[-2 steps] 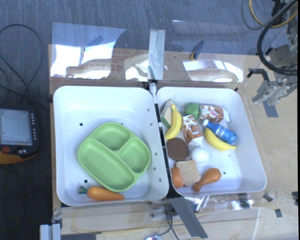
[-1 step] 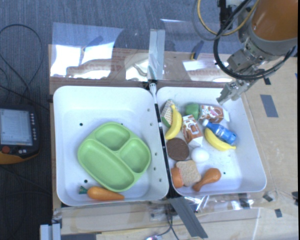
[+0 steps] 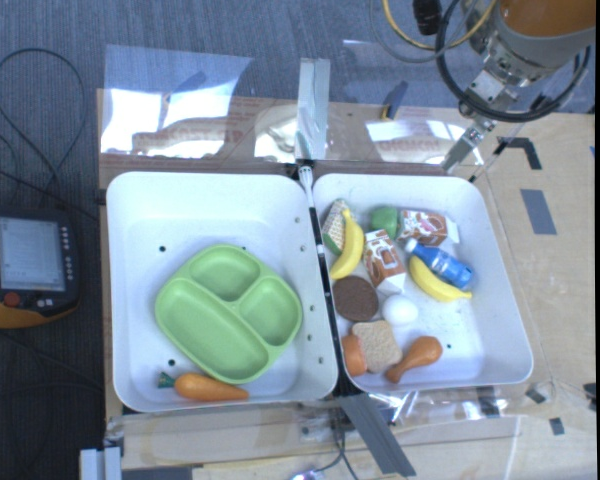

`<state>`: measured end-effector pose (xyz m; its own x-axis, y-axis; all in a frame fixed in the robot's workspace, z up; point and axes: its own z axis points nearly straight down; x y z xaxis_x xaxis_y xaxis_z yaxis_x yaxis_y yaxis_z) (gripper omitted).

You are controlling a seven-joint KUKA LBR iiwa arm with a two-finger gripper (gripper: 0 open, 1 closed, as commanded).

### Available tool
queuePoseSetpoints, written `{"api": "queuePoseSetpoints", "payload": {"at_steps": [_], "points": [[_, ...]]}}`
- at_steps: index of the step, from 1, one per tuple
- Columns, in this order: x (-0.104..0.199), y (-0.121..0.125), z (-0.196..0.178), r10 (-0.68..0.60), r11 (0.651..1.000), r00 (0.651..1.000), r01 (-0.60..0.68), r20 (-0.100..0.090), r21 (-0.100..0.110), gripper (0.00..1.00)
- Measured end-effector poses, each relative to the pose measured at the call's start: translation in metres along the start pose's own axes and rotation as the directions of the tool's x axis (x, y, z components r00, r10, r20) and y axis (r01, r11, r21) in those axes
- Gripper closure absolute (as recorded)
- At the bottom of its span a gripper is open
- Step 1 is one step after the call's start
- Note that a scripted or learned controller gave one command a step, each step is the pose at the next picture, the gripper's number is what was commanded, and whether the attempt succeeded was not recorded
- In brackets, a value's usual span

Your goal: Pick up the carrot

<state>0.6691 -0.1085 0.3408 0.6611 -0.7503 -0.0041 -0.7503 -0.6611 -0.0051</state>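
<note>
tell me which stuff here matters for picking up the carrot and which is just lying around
Belongs to the job:
carrot, at the left bin's near edge
tool, above the right bin's far corner

Just lying about:
green divided plate
two bananas
chicken drumstick
bread slice
egg
blue bottle
teach pendant

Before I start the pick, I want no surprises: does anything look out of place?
One thing: the orange carrot with green top lies alone on the left white bin's floor, against the green divided plate's near edge, while the other toy foods crowd the right white bin.
</note>
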Motion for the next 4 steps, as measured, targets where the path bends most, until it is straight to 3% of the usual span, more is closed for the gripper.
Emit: {"api": "queuePoseSetpoints", "payload": {"at_steps": [1, 2, 3, 4], "points": [[-0.051, -0.045, -0.005, -0.022, 1.0, 1.0, 0.022, 0.002, -0.001, 1.0], [-0.003, -0.003, -0.095, -0.428, 0.904, 0.904, 0.428, -0.006, -0.001, 1.0], [-0.015, -0.011, 0.034, -0.463, 0.886, 0.886, 0.463, 0.011, -0.004, 1.0], [-0.046, -0.039, 0.052, -0.605, 0.796, 0.796, 0.605, 0.004, -0.003, 1.0]]}}
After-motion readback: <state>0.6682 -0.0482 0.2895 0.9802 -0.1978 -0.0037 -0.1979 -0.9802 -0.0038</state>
